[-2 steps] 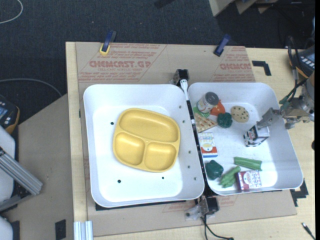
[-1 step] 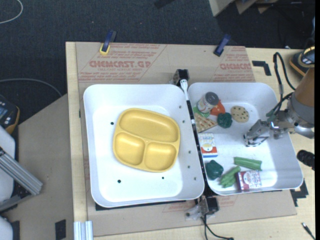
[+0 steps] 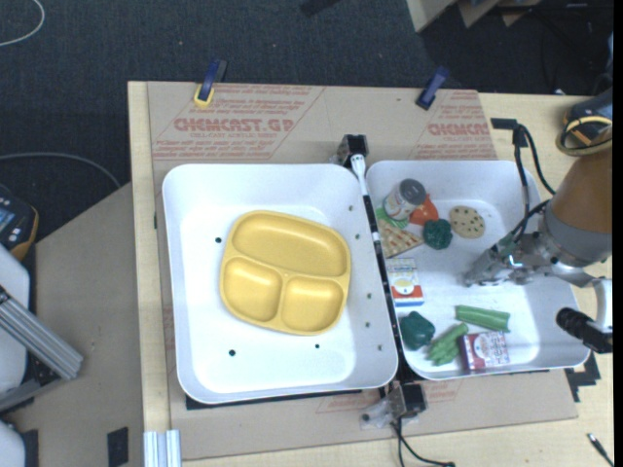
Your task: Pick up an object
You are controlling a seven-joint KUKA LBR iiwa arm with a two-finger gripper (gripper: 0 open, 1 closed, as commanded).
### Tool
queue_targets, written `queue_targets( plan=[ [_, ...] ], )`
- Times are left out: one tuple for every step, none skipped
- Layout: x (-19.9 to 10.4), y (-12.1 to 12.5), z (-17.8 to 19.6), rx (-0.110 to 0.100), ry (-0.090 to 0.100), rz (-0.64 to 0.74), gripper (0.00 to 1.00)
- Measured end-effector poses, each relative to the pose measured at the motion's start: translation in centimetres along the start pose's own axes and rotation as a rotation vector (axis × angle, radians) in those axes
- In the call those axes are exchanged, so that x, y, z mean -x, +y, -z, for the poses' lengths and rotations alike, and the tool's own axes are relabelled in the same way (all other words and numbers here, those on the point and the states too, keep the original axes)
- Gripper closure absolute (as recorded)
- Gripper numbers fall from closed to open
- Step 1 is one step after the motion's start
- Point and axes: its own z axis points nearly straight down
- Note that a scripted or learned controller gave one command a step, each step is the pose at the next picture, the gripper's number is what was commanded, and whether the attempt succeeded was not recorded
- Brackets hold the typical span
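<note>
1. Two shallow white bins are seen side by side on the bench. The left bin (image 3: 195,261) holds a yellow divided plate (image 3: 284,270); the right bin (image 3: 506,178) holds a scatter of small toy foods.
2. The gripper (image 3: 479,275) is seen low over the middle of the right bin, reaching in from the right below the orange band (image 3: 589,197) of the arm. How far it is open cannot be told, and nothing can be seen held in it.
3. No single object is fixed by the task. The candidates all lie in the right bin: a small can (image 3: 405,198) and a chocolate-chip cookie (image 3: 467,222) near the far wall, a dark green round piece (image 3: 437,233) between them, a waffle-like cracker (image 3: 397,237) by the left wall, a small carton (image 3: 406,283) below it, and a green bean pod (image 3: 482,316), a broccoli-like piece (image 3: 418,329) and a red packet (image 3: 485,350) toward the near edge.
4. The gripper appears to be over bare bin floor, between the cookie and the bean pod, so a closure here is judged likely to catch nothing.
5. Flat pieces such as the cookie and cracker may be hard to get under and could be pushed aside.
6. The near-edge items lie close together, so two could be nudged or pinched at once.
7. The dark cable (image 3: 526,173) beside the wrist could snag during a lift.
</note>
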Motion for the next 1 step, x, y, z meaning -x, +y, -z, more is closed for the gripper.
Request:
queue_targets(
  plan=[
    [0.11, 0.16, 1.40, 0.007, -0.004, 0.000, 1.00]
  ],
)
